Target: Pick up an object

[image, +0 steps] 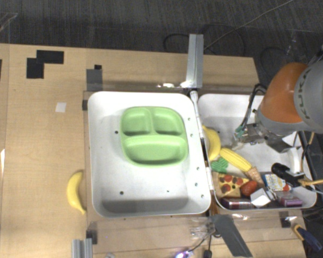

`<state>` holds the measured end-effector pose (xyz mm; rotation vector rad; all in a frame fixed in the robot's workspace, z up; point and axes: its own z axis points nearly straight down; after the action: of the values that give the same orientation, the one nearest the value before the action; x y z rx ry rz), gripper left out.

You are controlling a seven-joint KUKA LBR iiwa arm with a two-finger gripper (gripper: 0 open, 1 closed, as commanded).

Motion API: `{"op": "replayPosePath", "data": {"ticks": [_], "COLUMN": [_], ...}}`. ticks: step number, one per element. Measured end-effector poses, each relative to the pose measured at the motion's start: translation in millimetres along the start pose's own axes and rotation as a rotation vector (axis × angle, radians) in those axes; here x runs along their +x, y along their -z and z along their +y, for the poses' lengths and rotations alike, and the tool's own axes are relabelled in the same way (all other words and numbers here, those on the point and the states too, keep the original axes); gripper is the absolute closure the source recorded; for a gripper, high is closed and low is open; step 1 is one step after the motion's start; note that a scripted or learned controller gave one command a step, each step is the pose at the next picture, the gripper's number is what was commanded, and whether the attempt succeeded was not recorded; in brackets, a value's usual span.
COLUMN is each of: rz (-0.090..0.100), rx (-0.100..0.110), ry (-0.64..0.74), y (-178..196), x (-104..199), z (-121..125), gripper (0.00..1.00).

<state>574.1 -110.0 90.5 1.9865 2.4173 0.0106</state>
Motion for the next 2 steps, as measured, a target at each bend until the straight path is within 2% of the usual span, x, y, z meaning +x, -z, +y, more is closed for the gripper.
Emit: {"op": "replayPosePath", "data": {"ticks": [1,2], "rz": [-0.002,0.005], "rx": [-0.003,0.005], "ry": [-0.001,0.185], "y": [0.2,95.9], "x": [-0.7,36.2], "z": [0.7,27.0], "gripper": [0.00,0.00]}}
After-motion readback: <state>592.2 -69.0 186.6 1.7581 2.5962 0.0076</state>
